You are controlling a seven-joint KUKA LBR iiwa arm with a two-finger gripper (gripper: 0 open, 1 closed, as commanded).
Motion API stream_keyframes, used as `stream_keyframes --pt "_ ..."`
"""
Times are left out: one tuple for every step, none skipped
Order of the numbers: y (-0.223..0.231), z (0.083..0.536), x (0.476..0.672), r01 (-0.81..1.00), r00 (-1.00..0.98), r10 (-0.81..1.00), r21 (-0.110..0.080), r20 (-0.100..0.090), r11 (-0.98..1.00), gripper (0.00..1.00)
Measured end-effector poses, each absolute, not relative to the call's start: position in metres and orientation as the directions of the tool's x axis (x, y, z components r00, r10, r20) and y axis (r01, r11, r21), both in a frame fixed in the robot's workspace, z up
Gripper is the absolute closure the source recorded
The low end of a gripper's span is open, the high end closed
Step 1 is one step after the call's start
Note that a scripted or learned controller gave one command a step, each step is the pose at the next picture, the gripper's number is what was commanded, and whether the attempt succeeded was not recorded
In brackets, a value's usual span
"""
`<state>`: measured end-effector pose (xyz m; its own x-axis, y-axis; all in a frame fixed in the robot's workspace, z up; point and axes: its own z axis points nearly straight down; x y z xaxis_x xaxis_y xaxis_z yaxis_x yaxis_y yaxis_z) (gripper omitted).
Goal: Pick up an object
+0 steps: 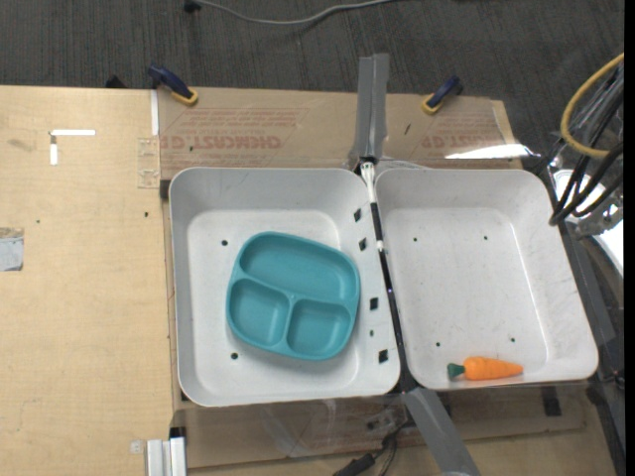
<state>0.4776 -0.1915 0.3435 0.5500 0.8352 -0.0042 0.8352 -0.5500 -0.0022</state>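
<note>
Nearest to us, at the front wall of the right bin [556, 216], we see a small orange toy carrot [486, 369] with a green end, lying on its side; its green end points toward the left bin [184, 266]. In the left bin a teal divided plate [294, 295] with three compartments lies flat near the middle. Both bins sit touching each other on the bench [79, 266], which is covered with light brown board. Behind them lies printed cardboard [248, 132], held by two clamps [174, 82]. Farther away we see dark carpet floor [99, 18] with a grey cable [298, 13] across it. At the right edge hang black and yellow cables [585, 137]; the state of the end effector we cannot tell.
</note>
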Motion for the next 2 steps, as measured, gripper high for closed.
stream_keyframes --pt "-0.1981 0.3328 0.4774 0.822 0.569 0.822 -0.003 -0.004 -0.569 0.00" --pt "-0.1980 0.3328 0.4775 0.822 0.569 0.822 -0.004 -0.004 -0.569 0.00"
